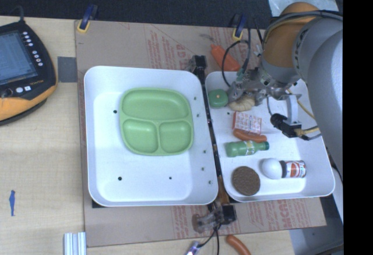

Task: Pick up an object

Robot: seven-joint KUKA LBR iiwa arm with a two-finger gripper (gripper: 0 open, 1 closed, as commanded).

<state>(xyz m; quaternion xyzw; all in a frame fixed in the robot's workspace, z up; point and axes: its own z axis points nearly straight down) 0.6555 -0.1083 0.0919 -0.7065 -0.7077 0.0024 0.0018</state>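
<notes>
Item, candidate pick: a pale beige lump [247, 102] lying in the right bin [315, 190], toward its far end, partly covered by the gripper [245, 89]. You find the gripper directly over it, the lump peeking out at its 5 o'clock side. Whether the pincer is wide, narrow, or closed on anything, you cannot tell; the tool is a dark tangle from this angle.

Item: green round piece [218, 98], at 9 o'clock of the gripper, just beside it.

Item: red-and-white packet [249, 123], at 6 o'clock, near.

Item: orange sausage shape [249, 135], below the packet, long axis running 10 to 4.

Item: green bottle [246, 148], long axis 9 to 3.

Item: brown disc [246, 180] and a white-capped bottle [282, 169], at the near end.

Item: left bin [99, 131], holding a green divided plate [156, 121], well apart from the arm.
</notes>
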